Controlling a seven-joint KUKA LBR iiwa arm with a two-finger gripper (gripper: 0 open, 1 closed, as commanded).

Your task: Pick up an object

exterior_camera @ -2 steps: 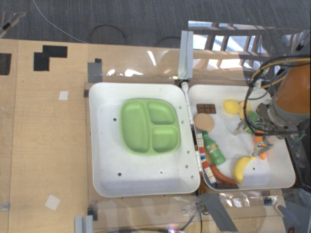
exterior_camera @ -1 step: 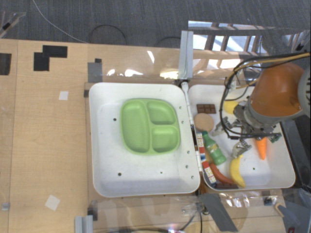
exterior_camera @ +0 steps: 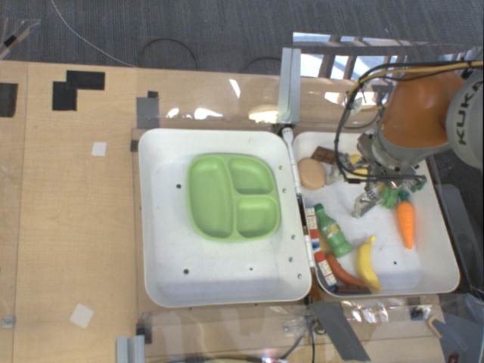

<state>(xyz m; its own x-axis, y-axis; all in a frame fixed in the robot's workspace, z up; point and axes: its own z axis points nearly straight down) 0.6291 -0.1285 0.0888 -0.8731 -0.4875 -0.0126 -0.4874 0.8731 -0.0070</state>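
The gripper (exterior_camera: 368, 200) hangs over the right-hand bin (exterior_camera: 439, 267), and whether it is spread or closed cannot be told from above; nothing shows between its tips. Just to its right lies a toy carrot (exterior_camera: 407, 223), its long axis running up and down the view, green top (exterior_camera: 392, 197) toward the gripper's side and the orange tip pointing to the near rim. Below the gripper lies a yellow banana (exterior_camera: 366, 263), curved, its length running toward the near rim. Down and to the left a green bottle (exterior_camera: 331, 231) lies tilted, with a red-brown sausage-like piece (exterior_camera: 344, 275) beyond it by the banana. Up and left of the gripper sits a tan round bun (exterior_camera: 311, 174), with a dark brown piece (exterior_camera: 324, 156) just above it. Well to the left, in the other bin (exterior_camera: 162, 271), rests a green divided plate (exterior_camera: 232, 196).
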